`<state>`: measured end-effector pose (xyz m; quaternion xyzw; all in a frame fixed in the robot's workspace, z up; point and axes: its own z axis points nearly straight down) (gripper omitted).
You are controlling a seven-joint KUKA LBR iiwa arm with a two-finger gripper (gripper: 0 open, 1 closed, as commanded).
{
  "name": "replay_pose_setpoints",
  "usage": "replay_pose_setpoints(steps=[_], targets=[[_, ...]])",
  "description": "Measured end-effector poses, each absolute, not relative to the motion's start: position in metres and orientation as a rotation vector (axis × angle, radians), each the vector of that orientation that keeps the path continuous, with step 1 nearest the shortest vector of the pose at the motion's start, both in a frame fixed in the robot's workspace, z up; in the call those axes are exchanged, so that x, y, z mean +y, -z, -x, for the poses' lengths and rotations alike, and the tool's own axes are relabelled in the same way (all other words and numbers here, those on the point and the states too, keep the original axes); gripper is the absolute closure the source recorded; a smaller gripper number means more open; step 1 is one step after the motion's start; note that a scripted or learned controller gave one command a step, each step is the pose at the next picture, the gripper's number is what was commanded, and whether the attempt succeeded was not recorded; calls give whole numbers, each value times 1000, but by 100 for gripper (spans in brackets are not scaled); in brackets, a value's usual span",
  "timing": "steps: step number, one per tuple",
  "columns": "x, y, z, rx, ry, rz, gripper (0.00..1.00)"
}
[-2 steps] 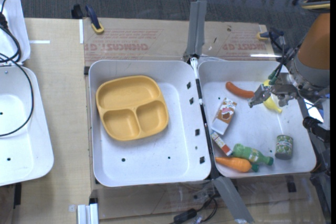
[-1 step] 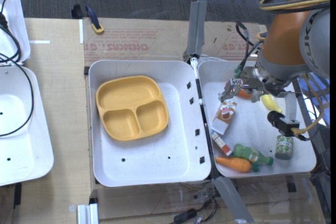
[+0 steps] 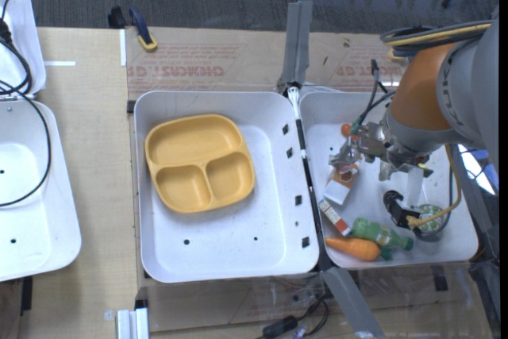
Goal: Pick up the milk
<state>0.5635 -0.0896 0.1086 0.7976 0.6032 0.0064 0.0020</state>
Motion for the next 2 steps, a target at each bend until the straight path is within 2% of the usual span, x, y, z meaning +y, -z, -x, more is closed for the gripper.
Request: replay_pose_setpoints(steps=[1,2], targets=[[-90,-122,-567,1883,-34,-2500,100],[-91,-121,-566,1882,-31,-2503,0]])
